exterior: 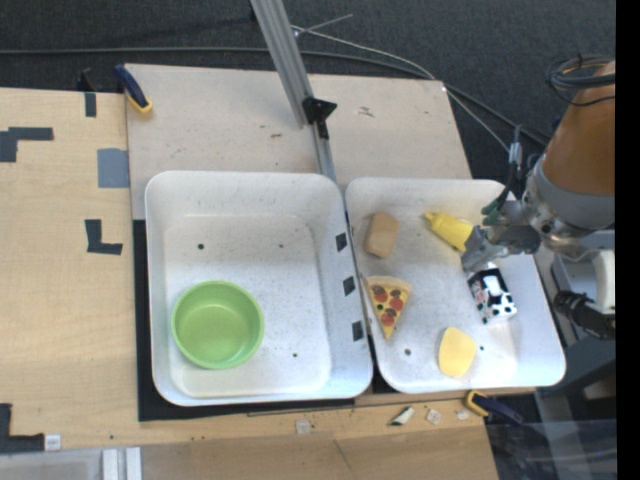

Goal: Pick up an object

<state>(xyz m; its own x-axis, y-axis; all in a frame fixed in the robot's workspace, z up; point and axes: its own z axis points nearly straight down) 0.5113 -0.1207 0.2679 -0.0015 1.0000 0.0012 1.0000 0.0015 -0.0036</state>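
Note:
The right bin holds several small objects. A tan block lies at its far left and a pizza slice just below that. A yellow bottle-shaped toy rests near the far middle. A black-and-white toy lies toward the right side, and a pale yellow lump sits near the front rim. My gripper hangs over the right bin, between the yellow bottle-shaped toy and the black-and-white toy, close to both. I see nothing lifted off the bin floor.
A green bowl sits in the front left of the left bin. A slanted metal pole rises behind the bins. Cables trail across the far bench. The arm's orange band looms over the right bin's right rim.

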